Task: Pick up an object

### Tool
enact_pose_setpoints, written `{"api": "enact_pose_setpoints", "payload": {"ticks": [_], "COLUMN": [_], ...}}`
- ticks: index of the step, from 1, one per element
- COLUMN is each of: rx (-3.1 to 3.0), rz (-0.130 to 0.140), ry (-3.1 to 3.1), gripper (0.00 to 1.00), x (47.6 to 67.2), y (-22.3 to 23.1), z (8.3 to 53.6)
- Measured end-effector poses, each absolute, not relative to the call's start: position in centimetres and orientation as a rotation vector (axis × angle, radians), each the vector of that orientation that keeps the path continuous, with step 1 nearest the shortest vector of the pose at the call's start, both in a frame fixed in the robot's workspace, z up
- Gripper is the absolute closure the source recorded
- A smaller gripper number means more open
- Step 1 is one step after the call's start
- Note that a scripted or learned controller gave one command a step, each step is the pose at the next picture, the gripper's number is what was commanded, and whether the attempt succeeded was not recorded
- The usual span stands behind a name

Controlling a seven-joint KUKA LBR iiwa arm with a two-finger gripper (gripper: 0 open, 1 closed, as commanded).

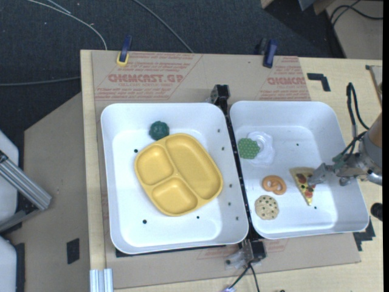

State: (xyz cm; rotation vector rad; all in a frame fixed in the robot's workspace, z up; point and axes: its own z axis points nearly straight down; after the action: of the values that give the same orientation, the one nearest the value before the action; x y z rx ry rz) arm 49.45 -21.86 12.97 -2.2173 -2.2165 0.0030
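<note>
A yellow tray (177, 173) is seen in the left bin (115, 163). In the right bin (322, 117), right of a pretzel (274, 184), a pizza slice (304, 184) lies with its long axis down-right, tip toward the near wall. The gripper (320, 173) is set at its upper right edge; its opening cannot be told.

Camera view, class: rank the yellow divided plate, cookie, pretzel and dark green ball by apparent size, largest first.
1. Yellow divided plate, by far the largest.
2. Cookie and pretzel: too alike to separate.
3. Dark green ball, slightly smaller, though close.
</note>
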Motion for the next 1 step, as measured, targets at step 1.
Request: {"api": "enact_pose_setpoints", "payload": {"ticks": [1], "rx": [-2.214], "rz": [-0.001], "ry": [-2.217], "gripper": [0.00], "x": [49.43], "y": [-21.62], "z": [8.22]}}
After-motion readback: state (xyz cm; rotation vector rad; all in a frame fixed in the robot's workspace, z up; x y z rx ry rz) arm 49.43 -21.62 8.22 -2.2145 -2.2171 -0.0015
